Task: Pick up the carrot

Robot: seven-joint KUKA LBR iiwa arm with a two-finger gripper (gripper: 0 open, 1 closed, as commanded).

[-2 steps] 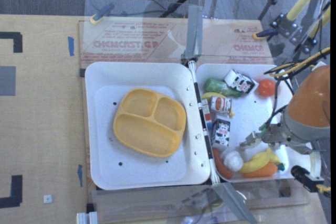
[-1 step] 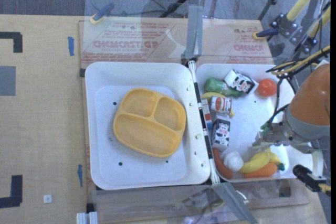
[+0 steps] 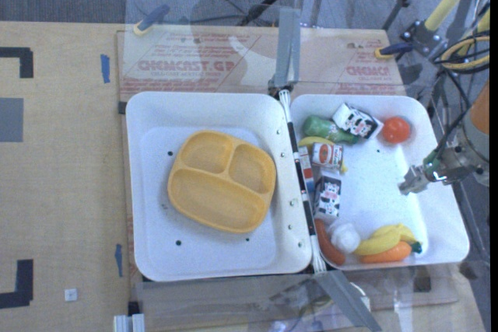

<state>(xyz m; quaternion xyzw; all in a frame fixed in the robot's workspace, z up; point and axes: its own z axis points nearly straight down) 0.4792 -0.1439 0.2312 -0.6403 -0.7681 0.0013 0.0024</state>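
Reaching: gripper (image 3: pixel 414 183) at right bin's (image 3: pixel 443 233) edge, finger state indeterminate. Carrot (image 3: pixel 387 253) touching banana (image 3: pixel 383 238); advise descending along carrot's axis, clear of banana.

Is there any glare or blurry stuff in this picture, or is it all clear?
Camera view: light is even with soft shadows; the clear sheet behind the bins shows pale glare; the tool looks slightly blurred at the right bin's edge; the carrot is sharp.
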